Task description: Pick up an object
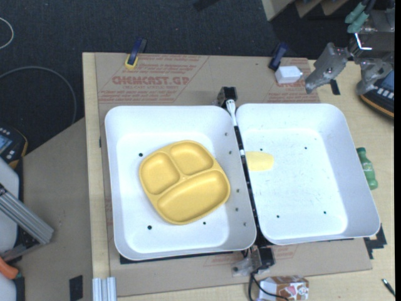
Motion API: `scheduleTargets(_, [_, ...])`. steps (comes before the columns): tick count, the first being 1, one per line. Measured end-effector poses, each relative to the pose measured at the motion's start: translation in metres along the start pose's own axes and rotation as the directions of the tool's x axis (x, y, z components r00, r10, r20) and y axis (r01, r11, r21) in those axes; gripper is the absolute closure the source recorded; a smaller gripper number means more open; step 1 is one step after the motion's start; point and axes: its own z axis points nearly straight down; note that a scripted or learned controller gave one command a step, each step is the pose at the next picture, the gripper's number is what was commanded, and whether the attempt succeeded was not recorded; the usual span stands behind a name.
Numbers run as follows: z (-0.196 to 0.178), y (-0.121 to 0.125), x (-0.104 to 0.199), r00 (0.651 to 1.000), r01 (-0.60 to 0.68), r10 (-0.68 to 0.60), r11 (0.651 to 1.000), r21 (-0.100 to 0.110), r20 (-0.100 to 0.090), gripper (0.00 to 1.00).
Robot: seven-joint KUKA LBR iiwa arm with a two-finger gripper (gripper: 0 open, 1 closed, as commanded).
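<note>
At the bottom edge of the frame, nearest the camera, a small brown-and-white packet [289, 288] lies on the tabletop [94, 168] beside a tangle of black cable [254, 274] below the seam between the bins.

Left bin [119, 130]: holds one yellow divided plate [183, 181], lying flat, face up, roughly centred. It has three compartments, two small ones toward the upper left and one large one toward the lower right. Its long axis runs from the upper left to the lower right of the frame.

Right bin [351, 187]: holds one small pale yellow object [259, 161], flat on the floor close to the left wall, in the upper-left part of the bin. Its long axis lies about left to right; its form is too blurred to identify further.

Hand [316, 78]: located at the upper right of the frame, above the tabletop beyond the right bin's upper rim, well apart from both yellow items. It grips nothing and touches no object. The finger spread cannot be determined from this view.

A small white block [288, 74] sits on the tabletop just left of the hand.
</note>
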Motion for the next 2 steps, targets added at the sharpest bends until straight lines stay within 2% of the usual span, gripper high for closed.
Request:
scheduleTargets(1, [-0.003, 0.002, -0.001, 1.000, -0.002, 0.002, 1.000, 0.012, 0.003, 1.00])
scheduleTargets(2, [0.121, -0.014, 0.007, 1.000, -0.005, 0.005, 0.999, 0.032, 0.003, 1.00])
